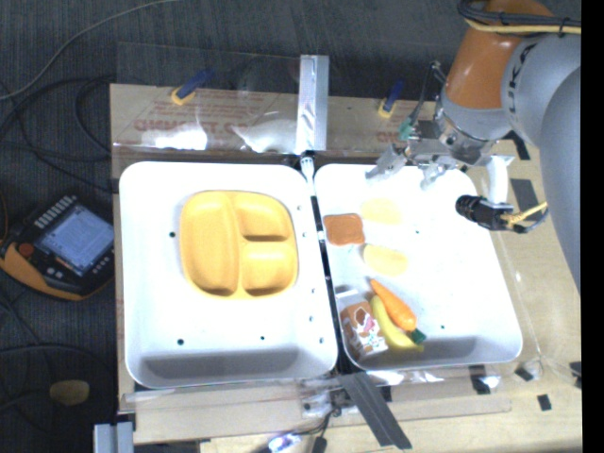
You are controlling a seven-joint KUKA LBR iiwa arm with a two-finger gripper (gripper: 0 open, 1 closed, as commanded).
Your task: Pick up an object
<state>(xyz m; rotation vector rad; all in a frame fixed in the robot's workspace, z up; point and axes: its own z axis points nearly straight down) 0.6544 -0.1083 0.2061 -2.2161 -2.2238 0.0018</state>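
The right bin (472, 281) holds a brown square patty (343, 228), two pale yellow pieces (382, 211) (385, 259), an orange carrot (394, 305), a yellow banana (392, 330) and a small printed packet (360, 327) near the front left corner. My gripper (406, 170) hovers over the bin's far edge, above and just right of the upper pale piece. It is open, with nothing between its fingers. The arm's orange band (481, 55) rises behind it.
In the left bin (151, 328) lies a yellow divided plate (238, 242). A metal post (312, 102) stands at the back between the bins, beside crumpled plastic (269, 132) and two blue clamps. A handheld pendant (71, 239) rests off the bench at left.
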